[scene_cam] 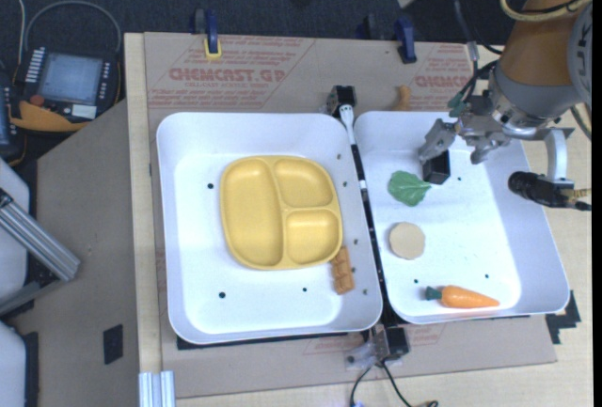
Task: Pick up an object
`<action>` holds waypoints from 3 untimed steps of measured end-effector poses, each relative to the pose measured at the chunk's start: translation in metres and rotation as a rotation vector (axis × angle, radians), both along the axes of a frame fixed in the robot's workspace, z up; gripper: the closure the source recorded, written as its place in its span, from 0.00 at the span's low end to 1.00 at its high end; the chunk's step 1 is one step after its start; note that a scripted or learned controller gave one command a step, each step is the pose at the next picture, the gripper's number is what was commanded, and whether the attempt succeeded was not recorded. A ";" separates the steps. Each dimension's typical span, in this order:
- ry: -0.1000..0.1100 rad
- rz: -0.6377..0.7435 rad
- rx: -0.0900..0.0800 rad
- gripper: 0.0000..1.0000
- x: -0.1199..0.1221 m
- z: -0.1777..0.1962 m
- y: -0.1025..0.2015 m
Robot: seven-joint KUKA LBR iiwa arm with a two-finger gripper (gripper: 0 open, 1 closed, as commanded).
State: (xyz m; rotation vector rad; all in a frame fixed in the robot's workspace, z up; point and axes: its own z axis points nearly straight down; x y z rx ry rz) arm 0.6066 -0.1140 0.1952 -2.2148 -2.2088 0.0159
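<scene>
Three items in right bin [527, 236]: green leaf [408, 187] touching pincer [436, 172], cookie [407, 241], carrot [463, 298]; pincer width unclear.

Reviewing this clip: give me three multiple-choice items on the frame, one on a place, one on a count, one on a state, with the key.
1. Where is the carrot?
A. right bin, near corner
B. on the yellow tray
C. outside both bins

2. How many compartments has the yellow tray?
A. two
B. three
C. five

3. The end effector is
A. above the right bin, by the green leaf
B. over the left bin
C. gripping the carrot

Key: 1 A, it lies at the bin's front edge; 2 B, three hollows show; 3 A, it hangs beside the leaf.
</scene>
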 end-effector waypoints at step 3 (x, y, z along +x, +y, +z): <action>-0.011 0.003 -0.001 0.00 0.000 -0.108 -0.004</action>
